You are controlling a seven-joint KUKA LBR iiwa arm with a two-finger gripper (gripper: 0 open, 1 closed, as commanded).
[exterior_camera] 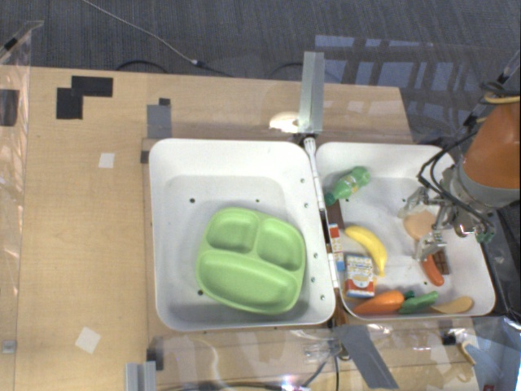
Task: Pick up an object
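Jaws (435, 239): low in right bin (383, 163), state cannot tell.
Nearby: sausage (433, 272), tan egg-like piece (419, 224).
Risk: crowding, glancing grip, piece slipping aside.

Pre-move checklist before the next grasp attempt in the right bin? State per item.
1. Gripper over the right bin: ok, it hangs above the bin's right half.
2. Nothing visibly between the fingers: cannot tell, the wrist hides them from above.
3. Target within reach: ok, a hot dog and a beige round piece lie right by the gripper.
4. Target free of neighbours: not ok, those two sit close together under the gripper.
5. Other items clear of the descent: ok, banana, carton, carrot and green bottle lie further left.
6. Left bin uninvolved: ok, it holds a green tray.
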